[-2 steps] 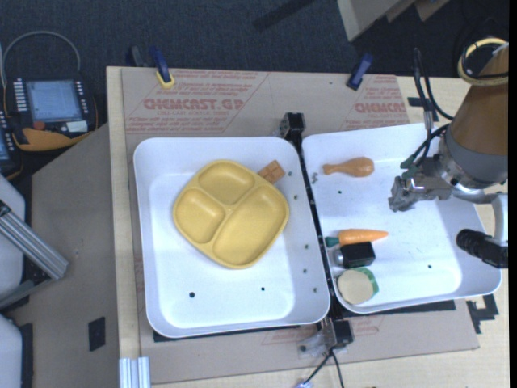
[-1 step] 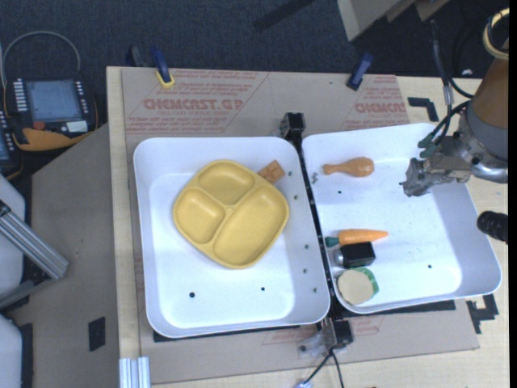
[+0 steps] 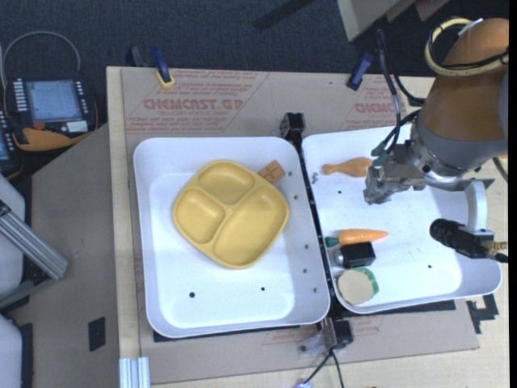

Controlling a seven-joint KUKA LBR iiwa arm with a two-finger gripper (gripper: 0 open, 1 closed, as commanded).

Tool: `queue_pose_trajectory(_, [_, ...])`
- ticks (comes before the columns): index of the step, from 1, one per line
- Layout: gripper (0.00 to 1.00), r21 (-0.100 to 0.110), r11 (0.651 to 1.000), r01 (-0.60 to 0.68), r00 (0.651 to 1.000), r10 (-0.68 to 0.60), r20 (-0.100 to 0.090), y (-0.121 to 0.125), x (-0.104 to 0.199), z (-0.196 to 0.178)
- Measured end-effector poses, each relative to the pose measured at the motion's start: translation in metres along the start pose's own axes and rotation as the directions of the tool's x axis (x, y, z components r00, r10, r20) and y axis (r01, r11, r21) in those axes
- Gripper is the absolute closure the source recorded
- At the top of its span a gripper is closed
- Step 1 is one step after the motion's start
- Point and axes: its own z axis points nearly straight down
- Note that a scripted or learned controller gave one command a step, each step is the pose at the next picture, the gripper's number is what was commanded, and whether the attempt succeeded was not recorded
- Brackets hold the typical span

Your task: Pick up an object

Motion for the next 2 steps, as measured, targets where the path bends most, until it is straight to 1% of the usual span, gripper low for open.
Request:
queue_pose_trajectory(1, [1.0, 0.001, 1.0, 0.0, 1.0, 0.0, 0.0, -0.004, 0.053, 0.025])
queue_pose_trajectory(2, [1.0, 0.001, 1.0, -0.002, 1.0, 0.002, 0.001, -0.005, 0.095, 0.032])
